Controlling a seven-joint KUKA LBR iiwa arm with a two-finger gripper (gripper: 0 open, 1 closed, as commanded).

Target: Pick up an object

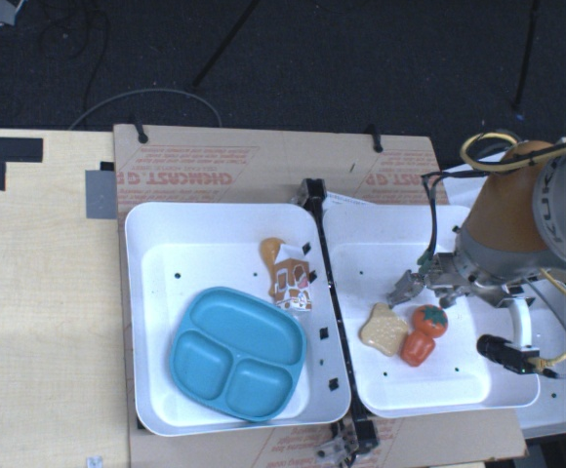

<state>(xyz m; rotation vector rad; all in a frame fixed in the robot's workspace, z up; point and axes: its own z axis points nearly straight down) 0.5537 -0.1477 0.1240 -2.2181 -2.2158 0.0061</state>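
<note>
Toy tomato (430,321), red with a green top, lies in the right bin (381,252), toward the lower right of the frame. It is the piece closest to the gripper (415,289), which hangs just above and slightly left of it. A smaller orange-red toy piece (417,349) touches the tomato's lower edge. A tan, bread-like toy slice (384,331) lies just left of the two, touching or nearly touching them. All three are bunched in the middle of that bin.

The grey arm, with its orange band (503,208), comes in from the right edge of the frame and bends down over the right bin. The gripper is low over the bin floor, between the slice and the tomato. I cannot tell how far open it is, and nothing can be made out in its grasp.

The left bin (146,261) holds a blue divided plate (236,354) that fills its lower half. Above the plate, near the wall shared with the right bin, sit an orange-brown toy piece (271,252) and, just below it, a small brown-and-white packet (292,287) that touches the plate's upper right rim.

Both bins rest on a cardboard sheet (224,169) laid on the pale wooden bench (39,291).
</note>
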